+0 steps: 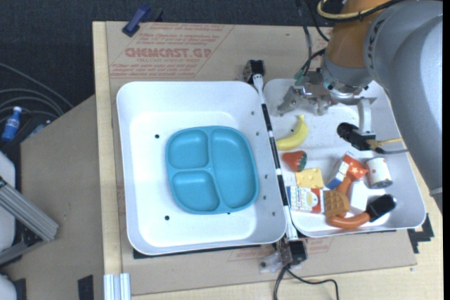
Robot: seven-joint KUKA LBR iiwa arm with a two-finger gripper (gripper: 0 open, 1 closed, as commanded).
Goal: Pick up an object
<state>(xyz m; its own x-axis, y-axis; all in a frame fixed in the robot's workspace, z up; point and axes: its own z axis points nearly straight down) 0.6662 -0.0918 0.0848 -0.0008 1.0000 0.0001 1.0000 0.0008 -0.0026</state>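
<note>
From my end nothing's picked yet: tool (304, 100) sits low at the upper part of the right bin (408, 211), grip state I can't tell, banana (295, 135) lying just below it, other toys untouched lower right.

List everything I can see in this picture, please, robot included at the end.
Shallow white plastic bins: two, side by side on the bench.
Blue divided plastic plate: one, in the left bin.
Yellow toy banana: one, right bin, near the divider.
Red toy strawberry: one, below the banana.
Orange toy sausage: one, right bin's near edge.
Grey arm with orange band: one, reaching in from the right.
Two-finger gripper: one, above the right bin's far end.
</note>
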